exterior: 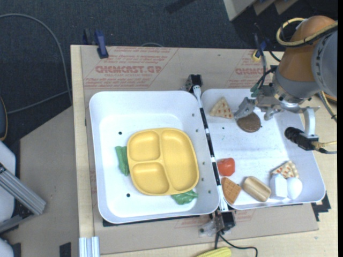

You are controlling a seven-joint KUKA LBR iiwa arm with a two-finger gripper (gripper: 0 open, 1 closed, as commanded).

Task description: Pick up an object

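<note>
Right bin (316, 167), far end: metal pincer (256, 110) set over a flat round brown patty (248, 123); grip cannot be told. Beside it, a triangular waffle wedge (221, 109). Near end: glossy red tomato (226, 166), bread roll (256, 188). Left bin (102, 143): smooth yellow three-compartment plate (162, 161).

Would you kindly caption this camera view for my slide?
KUKA gripper poised above a brown patty in the right bin; yellow tray in the left.

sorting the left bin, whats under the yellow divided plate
Green leafy pieces stick out from under the yellow three-compartment plastic plate: one at its left edge, another at its lower right. The plate covers the rest, so whether they join underneath is hidden.
</note>
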